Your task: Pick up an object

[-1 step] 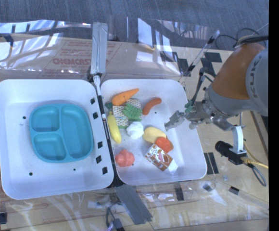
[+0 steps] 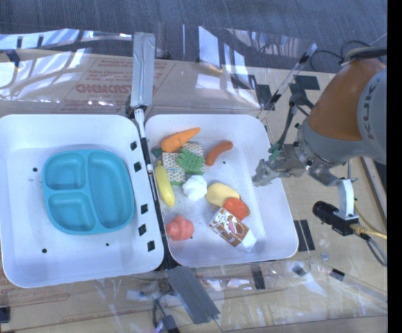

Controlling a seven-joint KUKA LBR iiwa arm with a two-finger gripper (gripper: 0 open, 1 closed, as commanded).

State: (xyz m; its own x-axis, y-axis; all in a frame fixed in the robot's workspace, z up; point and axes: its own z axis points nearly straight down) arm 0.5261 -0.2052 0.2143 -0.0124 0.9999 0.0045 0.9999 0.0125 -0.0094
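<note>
The right bin (image 2: pixel 274 217) holds several toy foods: an orange carrot (image 2: pixel 179 139), a brown sausage (image 2: pixel 218 152), a green leafy piece (image 2: pixel 189 161) on a patterned card, a yellow banana (image 2: pixel 163 185), a white garlic bulb (image 2: pixel 195 186), a yellow lemon-like piece (image 2: pixel 221 192), a red-orange piece (image 2: pixel 236 207), a pink piece (image 2: pixel 180 229) and a small printed carton (image 2: pixel 230 229). My gripper (image 2: pixel 262 173) hangs over the bin's right rim, to the right of the lemon-like piece, with nothing seen between its fingers.
The left bin (image 2: pixel 14 255) carries a blue three-compartment tray (image 2: pixel 88 189). A grey divider with black clips (image 2: pixel 147 193) runs between the bins. Taped cardboard and clear plastic lie behind the bins, with cables and tape marks on the bench at right.
</note>
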